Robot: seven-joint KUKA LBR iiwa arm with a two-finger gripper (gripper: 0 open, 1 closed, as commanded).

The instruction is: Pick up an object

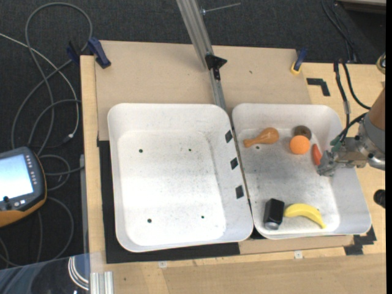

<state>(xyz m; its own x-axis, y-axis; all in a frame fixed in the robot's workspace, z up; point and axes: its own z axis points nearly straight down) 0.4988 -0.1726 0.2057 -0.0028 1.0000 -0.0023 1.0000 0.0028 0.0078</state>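
End effector (327,164) sat low over the right bin (343,216), at the right edge of frame, just right of a small red object (316,154). Whether it was clenched or released could not be told; the tip was too small and blurred, and nothing was visibly grasped.

Candidate objects all lay in the right bin: orange ball (299,144) upper centre, touching or just beside a brown round piece (302,131) behind it; tan drumstick-shaped toy (262,138) to the ball's left; black block (273,213) and banana (304,214) side by side near the lower rim. Left bin (168,231) carried nothing to pick.

Risks, judged from this layout:
- Red object was nearest but lay close to the bin's right wall, so a descent could clip the wall or pinch only an edge and slip off.
- Ball sat just beside the red object; a sideways nudge could roll it away or into the brown piece.
- Ball itself would likely squirt out of a two-finger pinch unless centred.
- Banana and black block were near touching, so closing on one might drag the other.
- Cables hung at the right of the worktop (184,72) near the arm (373,133); a snag looked possible.
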